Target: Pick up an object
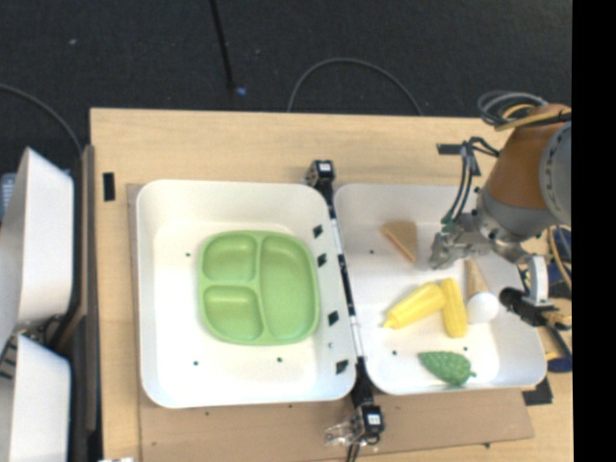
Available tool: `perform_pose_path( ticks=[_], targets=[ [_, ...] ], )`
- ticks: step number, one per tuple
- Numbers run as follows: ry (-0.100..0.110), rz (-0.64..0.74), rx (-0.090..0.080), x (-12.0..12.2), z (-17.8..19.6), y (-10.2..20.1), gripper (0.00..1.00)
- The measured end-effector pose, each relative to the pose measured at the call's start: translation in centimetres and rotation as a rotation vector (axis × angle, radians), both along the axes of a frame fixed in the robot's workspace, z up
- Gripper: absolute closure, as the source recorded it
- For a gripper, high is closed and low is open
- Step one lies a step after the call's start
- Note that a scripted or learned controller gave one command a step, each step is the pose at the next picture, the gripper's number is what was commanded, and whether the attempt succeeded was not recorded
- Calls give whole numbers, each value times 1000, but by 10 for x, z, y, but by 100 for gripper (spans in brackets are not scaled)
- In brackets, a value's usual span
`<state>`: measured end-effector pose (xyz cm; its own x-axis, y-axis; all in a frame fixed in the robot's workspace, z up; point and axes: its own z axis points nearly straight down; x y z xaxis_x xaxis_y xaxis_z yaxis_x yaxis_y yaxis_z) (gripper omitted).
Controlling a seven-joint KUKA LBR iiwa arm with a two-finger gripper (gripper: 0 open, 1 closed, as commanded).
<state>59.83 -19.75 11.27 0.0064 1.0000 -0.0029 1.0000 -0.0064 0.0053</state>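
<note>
In the right bin (385, 205) lie a tan wedge (399, 240), a yellow corn-like piece (417, 305), a second yellow piece (452, 307), a white ball (482, 306), a tan cone (474, 277) and a green leafy piece (446, 367). My gripper (447, 248) hangs over the bin's upper right part, just right of the tan wedge and above the yellow pieces. Nothing shows between its fingers.
The left bin (164, 210) holds a green divided plate (259, 287). A clamped divider (336, 277) runs between the bins. Cables and black fittings (534, 306) sit by the right bin's right edge. White boxes (38, 258) stand left of the bench.
</note>
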Motion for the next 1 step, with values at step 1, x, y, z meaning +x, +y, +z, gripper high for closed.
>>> perform_pose_path(
  ticks=[1],
  targets=[
    [-2, 9, 0, 0, 62, 5, 100]
  ],
)
